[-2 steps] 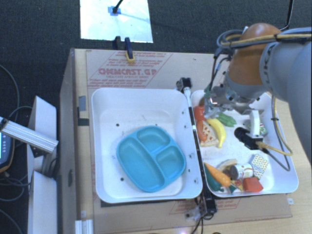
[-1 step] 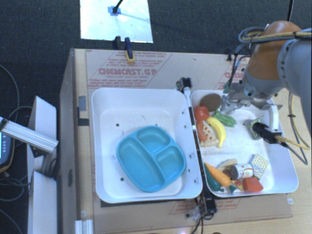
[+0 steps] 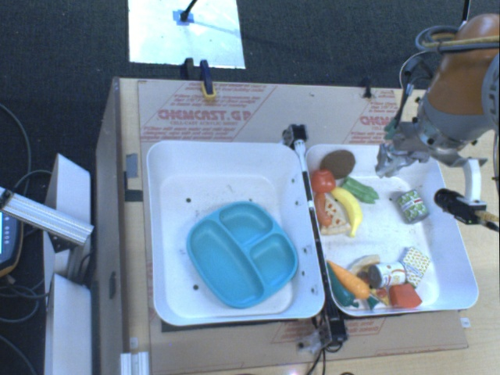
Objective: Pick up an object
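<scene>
Red block (image 3: 404, 294) and carrot (image 3: 349, 280) lay at right bin's (image 3: 461, 268) near edge; banana (image 3: 349, 208), tomato (image 3: 323, 181), green can (image 3: 411, 205) beyond. Gripper (image 3: 388, 165) hovered over far side, nothing visibly held; jaw spacing could not be told. Pick judged not yet made. Blue plate (image 3: 242, 252) in left bin (image 3: 176, 209).

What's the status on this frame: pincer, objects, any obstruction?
Pincer over right bin's far edge, nothing seen between fingers. Nearest: brown round item, green item. Banana lies beyond them. Nothing in the way.
</scene>
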Robot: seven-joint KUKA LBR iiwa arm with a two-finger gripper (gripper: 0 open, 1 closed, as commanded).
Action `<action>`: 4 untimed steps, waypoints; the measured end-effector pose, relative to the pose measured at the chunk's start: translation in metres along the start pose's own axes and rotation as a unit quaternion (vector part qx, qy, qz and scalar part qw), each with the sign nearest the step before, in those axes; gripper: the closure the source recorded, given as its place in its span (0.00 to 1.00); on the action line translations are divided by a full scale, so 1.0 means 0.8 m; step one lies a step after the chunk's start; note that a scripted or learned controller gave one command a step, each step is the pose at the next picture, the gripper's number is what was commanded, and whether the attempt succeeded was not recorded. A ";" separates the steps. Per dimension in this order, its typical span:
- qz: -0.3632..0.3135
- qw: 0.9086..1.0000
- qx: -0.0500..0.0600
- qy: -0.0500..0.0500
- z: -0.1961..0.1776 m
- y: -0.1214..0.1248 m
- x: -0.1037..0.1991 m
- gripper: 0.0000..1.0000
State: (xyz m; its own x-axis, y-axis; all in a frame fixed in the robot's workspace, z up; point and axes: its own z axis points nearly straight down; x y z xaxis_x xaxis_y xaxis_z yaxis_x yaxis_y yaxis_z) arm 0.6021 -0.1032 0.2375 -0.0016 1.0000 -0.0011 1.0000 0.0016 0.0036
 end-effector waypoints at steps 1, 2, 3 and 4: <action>0.000 1.000 0.000 0.000 0.000 0.000 0.000 0.00; -0.001 1.000 0.002 0.001 0.101 0.027 0.017 0.00; 0.000 1.000 -0.002 0.000 0.174 0.002 0.020 0.00; 0.000 1.000 -0.004 0.000 0.160 0.004 0.020 1.00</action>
State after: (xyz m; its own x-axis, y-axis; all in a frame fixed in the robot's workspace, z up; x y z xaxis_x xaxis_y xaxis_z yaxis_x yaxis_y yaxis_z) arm 0.6056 -0.0870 0.1096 -0.0024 1.0000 -0.0008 0.9999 0.0024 0.0121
